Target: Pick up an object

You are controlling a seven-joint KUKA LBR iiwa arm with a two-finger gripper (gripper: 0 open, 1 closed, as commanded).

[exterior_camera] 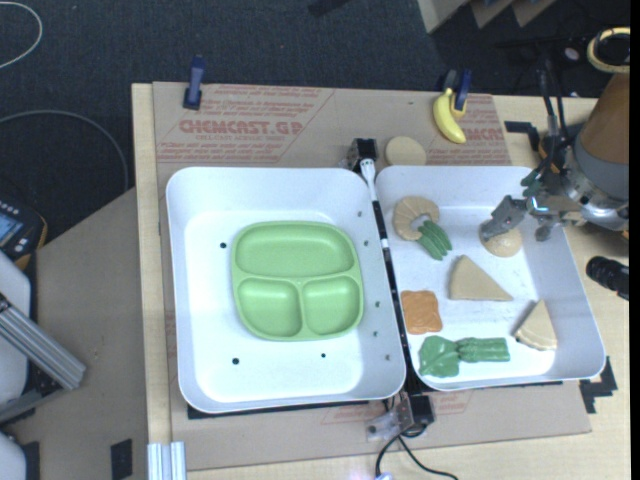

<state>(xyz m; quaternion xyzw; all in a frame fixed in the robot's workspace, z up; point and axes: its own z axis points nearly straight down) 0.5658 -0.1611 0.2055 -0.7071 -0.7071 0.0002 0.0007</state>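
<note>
My gripper (520, 230) hangs over the far right part of the right bin (560, 368), its two fingers spread open. A small round beige piece (505, 245) lies on the bin floor just below and between the fingertips, not lifted. Also in this bin are a round tan biscuit (413, 213) with a green leafy piece (435, 239) against it, a tan triangular wedge (477, 281), an orange square (421, 311), a green broccoli-like toy (461, 353) and a smaller pale wedge (538, 327).
The left bin (200, 228) holds a green divided plate (297, 278). A yellow banana (450, 118) and a beige disc (405, 151) lie on the cardboard behind the bins. The arm's orange band (610, 128) stands at the right edge.
</note>
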